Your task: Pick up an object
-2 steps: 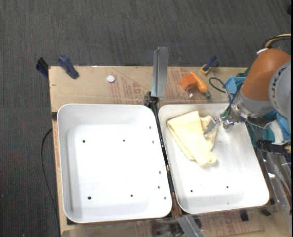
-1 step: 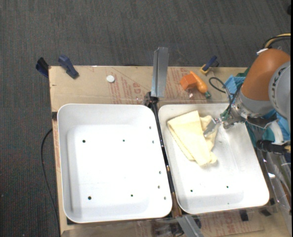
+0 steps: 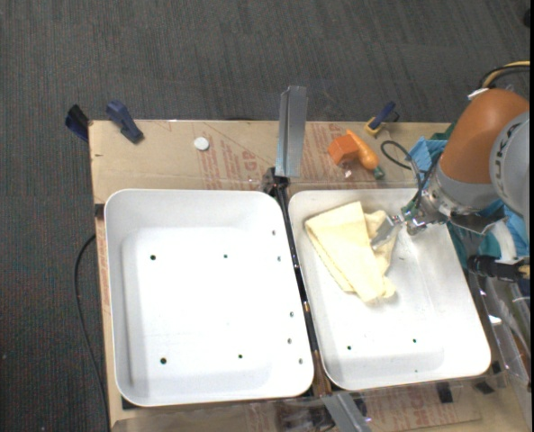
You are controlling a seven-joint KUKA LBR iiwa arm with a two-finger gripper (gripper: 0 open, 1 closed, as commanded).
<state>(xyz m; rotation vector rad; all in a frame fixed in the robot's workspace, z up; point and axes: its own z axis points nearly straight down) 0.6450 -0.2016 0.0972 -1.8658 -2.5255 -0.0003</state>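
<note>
A pale yellow cloth (image 3: 352, 248) is lying crumpled in the right bin (image 3: 429, 349), toward its 11 o'clock corner. The gripper (image 3: 385, 230) is touching the cloth's 2 o'clock edge; whether its fingers are wide or narrow cannot be told. The left bin (image 3: 203, 304) is sitting beside it on the cardboard-topped table (image 3: 239, 156), over dark grey carpet (image 3: 203, 43).

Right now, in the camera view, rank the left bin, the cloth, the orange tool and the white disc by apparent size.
1. left bin
2. cloth
3. orange tool
4. white disc
The steps are clear, and none look alike.
</note>
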